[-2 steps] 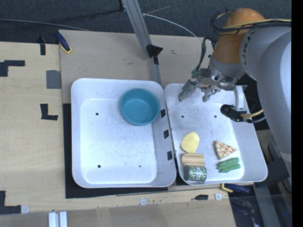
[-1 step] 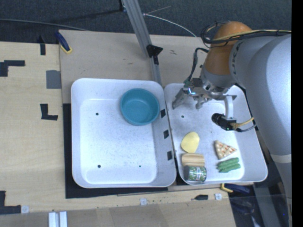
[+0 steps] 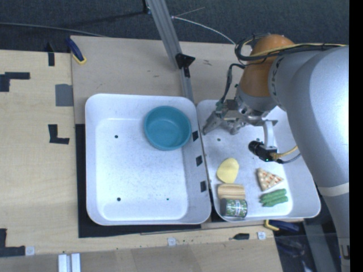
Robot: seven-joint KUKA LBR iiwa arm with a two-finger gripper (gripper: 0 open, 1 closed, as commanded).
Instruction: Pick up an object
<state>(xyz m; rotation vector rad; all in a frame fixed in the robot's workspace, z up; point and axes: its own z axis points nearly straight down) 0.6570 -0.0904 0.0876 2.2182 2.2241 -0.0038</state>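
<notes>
Hand (image 3: pixel 227 122) poised low over far end of right bin (image 3: pixel 300 174), fingers spread wide, nothing between them. Nothing lifted yet. Nearest candidate, yellow piece (image 3: pixel 228 170), lying nearer, apart from fingers; can (image 3: pixel 233 208), pizza slice (image 3: pixel 269 179), green beans (image 3: pixel 274 198) beyond. Descent, closing, lifting all left.

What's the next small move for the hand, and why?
Probably shift the hand toward the near end of the right bin and lower it over the yellow piece. It sits at the far end, above bare floor, while all the small items lie nearer the front.
</notes>
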